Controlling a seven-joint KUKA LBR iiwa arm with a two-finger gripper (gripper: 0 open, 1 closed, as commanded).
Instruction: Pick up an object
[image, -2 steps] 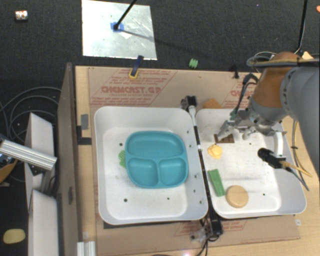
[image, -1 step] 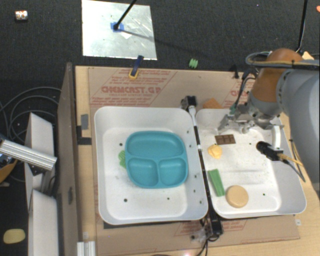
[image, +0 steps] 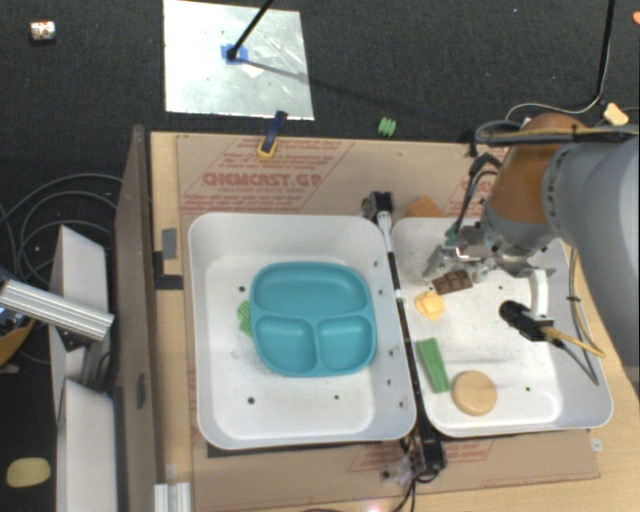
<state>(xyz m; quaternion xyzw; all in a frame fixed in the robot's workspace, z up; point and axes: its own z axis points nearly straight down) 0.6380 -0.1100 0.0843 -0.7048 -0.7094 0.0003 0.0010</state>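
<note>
Pincer (image: 455, 268) hangs low over the right bin (image: 540, 375); open or closed, cannot tell. Brown piece (image: 452, 283) sits right under it, grip not confirmed. Likeliest target is the yellow block (image: 430, 305), just beside the pincer toward the divider. Judged light, stiff and small; take it across its short sides. Divider close by may crowd that approach. Green bar (image: 433, 363) and tan disc (image: 474, 392) lie farther off, apart from the block. Teal plate (image: 312, 318) is well away in the other bin.
</note>
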